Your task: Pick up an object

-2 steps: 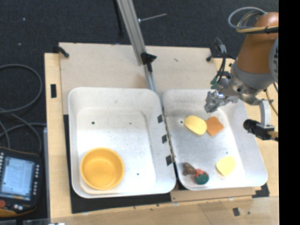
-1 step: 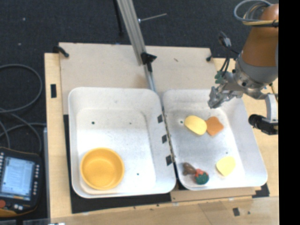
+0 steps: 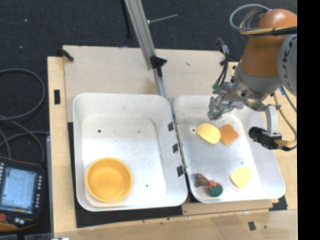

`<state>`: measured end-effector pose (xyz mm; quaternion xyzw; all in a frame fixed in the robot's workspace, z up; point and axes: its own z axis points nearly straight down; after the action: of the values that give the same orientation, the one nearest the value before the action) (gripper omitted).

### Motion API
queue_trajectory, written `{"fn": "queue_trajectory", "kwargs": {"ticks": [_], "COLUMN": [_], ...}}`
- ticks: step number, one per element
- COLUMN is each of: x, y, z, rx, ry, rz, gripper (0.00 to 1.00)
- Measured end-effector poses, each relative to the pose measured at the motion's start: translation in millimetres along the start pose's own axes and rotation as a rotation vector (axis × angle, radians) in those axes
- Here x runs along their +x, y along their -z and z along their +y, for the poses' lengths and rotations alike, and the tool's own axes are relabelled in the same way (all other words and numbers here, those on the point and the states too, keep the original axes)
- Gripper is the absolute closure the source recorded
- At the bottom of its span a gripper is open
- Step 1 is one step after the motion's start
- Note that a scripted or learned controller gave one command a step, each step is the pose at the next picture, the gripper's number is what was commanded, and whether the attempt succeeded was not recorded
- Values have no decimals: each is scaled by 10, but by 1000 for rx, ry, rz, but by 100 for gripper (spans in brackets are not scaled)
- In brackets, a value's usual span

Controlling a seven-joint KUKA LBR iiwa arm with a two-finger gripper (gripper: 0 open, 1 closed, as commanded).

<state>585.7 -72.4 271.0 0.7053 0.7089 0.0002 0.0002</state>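
No readable brand or label anywhere; only part of a dark letter or two on the grey arm (image 3: 290,59) at the right edge, too cut off to read, and a lit screen on the handheld controller (image 3: 17,186) at lower left, its text too small to make out.

Reaching in from the right, orange band above the wrist, wrist angled down and leftward over the upper part of the right bin (image 3: 265,174). End effector (image 3: 216,111) low over the bin's upper left area, just above and to the left of the pale yellow oval piece (image 3: 208,133). Cannot tell whether open or closed: tips too small and dark against the mechanism. Nothing visibly held between them. Loops of grey cable above the orange band, a black fitting with cable hanging off the wrist's lower right side.

In the right bin: pale yellow oval piece near the upper middle, touching an orange block (image 3: 229,134) on its right. Another pale yellow piece (image 3: 241,176) toward the lower right, well apart from those two. A small brown thing (image 3: 201,180) near the lower left corner, just beside a small green and red ball-like thing (image 3: 215,189).

In the left bin (image 3: 125,114): a yellow bowl (image 3: 109,179), upright, in the lower left corner.

Both bins side by side on a light wooden counter (image 3: 110,69), edges touching along the middle. A slanted metal rail (image 3: 142,26) running from the top down to the gap between the bins. Dark carpet around, loose cables at left.
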Motion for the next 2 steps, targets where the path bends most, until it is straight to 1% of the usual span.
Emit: {"fn": "queue_trajectory", "kwargs": {"ticks": [1,2], "x": [585,1046], "y": [-127,-250], "z": [-12,-71], "rx": [0,1], "ry": [2,1], "rz": [1,1], "gripper": [100,100]}}
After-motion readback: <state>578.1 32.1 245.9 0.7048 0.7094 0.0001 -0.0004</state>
